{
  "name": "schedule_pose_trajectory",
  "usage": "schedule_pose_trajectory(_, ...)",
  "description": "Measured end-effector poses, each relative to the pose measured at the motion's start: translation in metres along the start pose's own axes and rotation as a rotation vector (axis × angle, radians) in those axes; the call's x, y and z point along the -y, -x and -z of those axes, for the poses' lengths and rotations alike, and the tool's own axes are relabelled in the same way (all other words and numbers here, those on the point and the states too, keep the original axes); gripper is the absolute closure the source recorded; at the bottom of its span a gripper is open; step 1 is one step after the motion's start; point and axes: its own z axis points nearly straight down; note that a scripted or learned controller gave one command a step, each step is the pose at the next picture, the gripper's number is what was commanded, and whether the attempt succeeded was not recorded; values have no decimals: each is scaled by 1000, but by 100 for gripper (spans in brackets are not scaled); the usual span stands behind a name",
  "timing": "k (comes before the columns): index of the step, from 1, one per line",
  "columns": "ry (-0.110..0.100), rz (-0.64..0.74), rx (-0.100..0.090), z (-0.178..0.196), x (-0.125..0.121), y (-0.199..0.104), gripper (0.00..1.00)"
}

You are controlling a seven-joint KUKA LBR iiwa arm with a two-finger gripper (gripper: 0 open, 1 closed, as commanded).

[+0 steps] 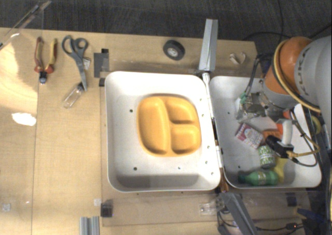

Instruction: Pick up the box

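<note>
The box (249, 136), a small white and pink carton, lies tilted in the middle of the right bin (228, 125). My gripper (253, 106) reaches down into that bin from the right, just behind the box and close above its far end. The grey arm with its orange band (288, 63) hangs over the bin's far right corner and hides what is beneath it. Nothing is visibly lifted off the bin floor.
A green can (266, 156), a green bottle (258, 178) lying on its side and a yellow item (280, 168) crowd the right bin's near side. The left bin (119, 125) holds a yellow divided tray (168, 125). Scissors (78, 55), pliers (44, 57) and a tape roll (174, 49) lie on the bench behind.
</note>
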Motion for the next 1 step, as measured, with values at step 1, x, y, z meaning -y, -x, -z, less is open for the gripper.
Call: schedule_pose_trajectory(1, -1, 0, 0, 0, 0, 0, 0)
